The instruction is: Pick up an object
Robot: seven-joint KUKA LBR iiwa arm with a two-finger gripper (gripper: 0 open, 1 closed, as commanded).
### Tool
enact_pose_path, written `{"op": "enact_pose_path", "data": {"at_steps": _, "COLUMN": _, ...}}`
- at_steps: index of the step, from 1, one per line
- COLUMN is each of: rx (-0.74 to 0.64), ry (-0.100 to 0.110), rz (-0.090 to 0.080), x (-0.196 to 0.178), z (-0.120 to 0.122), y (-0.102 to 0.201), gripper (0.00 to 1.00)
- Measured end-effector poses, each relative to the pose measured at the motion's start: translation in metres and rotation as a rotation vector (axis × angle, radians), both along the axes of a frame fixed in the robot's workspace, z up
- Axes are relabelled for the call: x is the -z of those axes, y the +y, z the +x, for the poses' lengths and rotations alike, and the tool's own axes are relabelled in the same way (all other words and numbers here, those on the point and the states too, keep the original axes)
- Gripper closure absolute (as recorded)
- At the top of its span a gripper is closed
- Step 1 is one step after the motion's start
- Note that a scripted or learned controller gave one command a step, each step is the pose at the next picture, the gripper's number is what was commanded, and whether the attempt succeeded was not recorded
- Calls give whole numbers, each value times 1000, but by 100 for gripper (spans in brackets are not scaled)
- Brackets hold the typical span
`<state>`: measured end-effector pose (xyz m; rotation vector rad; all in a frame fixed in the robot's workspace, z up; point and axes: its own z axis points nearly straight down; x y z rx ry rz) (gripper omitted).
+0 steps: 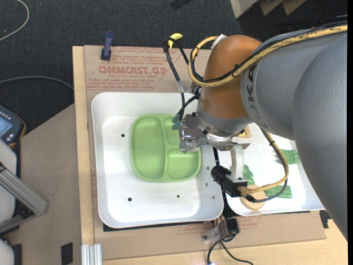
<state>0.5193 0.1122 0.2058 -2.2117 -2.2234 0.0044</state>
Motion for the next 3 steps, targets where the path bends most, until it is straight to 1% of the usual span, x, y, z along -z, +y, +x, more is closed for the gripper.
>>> {"op": "enact_pose_path", "data": {"at_steps": 1, "rx": 6, "ry": -19, "rz": -1, "x": -120, "z": 3, "y": -32, "gripper": 100}}
{"op": "enact_pose_path", "data": {"at_steps": 2, "rx": 0, "ry": 0, "rz": -1, "x": -86, "z": -26, "y": 30, "gripper": 100}}
{"op": "enact_pose_path", "data": {"at_steps": 3, "rx": -2, "ry": 2, "rz": -2, "x": -46, "z": -43, "y": 93, "gripper": 100}}
